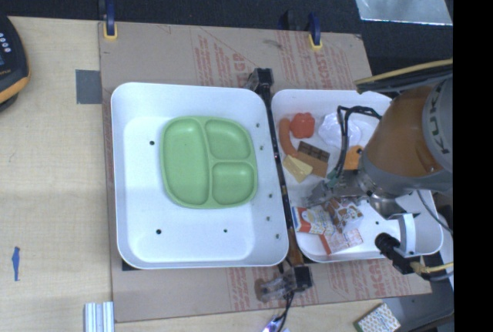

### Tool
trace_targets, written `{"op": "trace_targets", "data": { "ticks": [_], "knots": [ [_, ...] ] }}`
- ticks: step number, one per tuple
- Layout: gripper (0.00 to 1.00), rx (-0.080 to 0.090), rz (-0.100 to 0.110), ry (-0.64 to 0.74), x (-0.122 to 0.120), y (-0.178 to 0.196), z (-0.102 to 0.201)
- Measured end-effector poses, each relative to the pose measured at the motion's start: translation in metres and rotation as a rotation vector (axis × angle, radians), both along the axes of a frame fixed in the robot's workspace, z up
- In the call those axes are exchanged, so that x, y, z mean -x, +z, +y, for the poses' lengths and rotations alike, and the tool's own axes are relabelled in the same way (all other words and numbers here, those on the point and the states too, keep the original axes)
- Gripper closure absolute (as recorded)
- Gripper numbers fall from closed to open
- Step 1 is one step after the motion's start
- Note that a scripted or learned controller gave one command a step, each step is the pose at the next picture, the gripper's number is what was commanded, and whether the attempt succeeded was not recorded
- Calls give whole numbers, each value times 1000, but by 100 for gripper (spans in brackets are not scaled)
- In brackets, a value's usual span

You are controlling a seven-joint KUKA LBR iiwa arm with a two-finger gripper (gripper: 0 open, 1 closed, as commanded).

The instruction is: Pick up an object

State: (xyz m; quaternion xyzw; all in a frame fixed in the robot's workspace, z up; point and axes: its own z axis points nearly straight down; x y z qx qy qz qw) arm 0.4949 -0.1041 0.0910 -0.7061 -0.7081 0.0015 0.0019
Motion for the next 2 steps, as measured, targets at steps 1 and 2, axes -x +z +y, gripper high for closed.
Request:
{"op": "trace_targets", "data": {
  "ticks": [1,2],
  "knots": [
    [100,2,-2,1,-2,12,-3],
    [100,-3,-13,11,-44,106,80]
  ]
}}
